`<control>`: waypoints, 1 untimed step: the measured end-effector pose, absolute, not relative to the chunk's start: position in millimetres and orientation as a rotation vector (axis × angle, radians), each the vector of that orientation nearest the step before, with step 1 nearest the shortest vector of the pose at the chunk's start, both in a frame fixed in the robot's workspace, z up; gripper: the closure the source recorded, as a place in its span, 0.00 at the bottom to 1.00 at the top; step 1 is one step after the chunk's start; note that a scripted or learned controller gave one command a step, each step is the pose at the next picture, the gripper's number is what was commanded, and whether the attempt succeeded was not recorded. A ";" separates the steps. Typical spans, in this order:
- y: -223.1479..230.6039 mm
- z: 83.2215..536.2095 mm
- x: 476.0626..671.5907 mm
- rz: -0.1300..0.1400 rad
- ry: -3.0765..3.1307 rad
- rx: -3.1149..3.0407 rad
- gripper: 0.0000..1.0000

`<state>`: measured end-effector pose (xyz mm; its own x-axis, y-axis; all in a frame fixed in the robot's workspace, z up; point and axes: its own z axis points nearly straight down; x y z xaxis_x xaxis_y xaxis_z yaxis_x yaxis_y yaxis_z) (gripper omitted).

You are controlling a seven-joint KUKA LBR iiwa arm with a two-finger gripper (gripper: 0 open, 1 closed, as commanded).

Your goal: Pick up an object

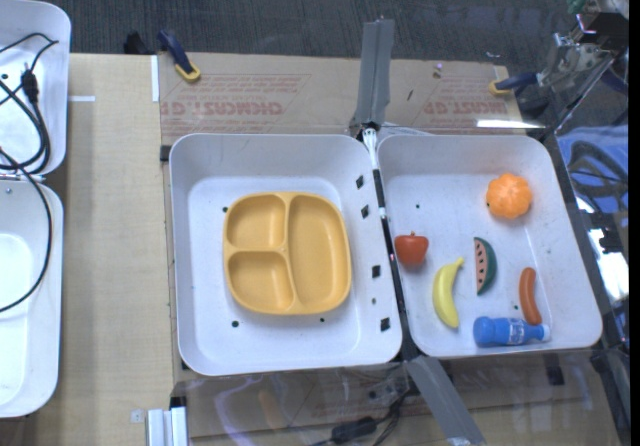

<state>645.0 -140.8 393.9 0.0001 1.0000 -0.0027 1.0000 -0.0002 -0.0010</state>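
The right bin holds several toy items. An orange sits at its back right and a red tomato against its left wall. A yellow banana lies in the middle, with a watermelon slice just to its right. A red sausage rests near the right wall, and a blue bottle lies on its side at the front. In the left bin, a yellow three-compartment plate lies flat with nothing on it.
Cardboard covers the bench behind the bins, held by clamps at both back corners. A grey upright bar stands behind the seam between the bins. White trays with black cables lie at the far left.
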 end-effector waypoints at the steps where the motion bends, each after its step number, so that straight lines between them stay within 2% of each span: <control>1: -135.9 287.0 658.8 -0.007 2.225 2.221 1.00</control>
<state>658.8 -135.9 287.0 -0.0018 1.0000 -0.0018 1.0000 0.0018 -0.0043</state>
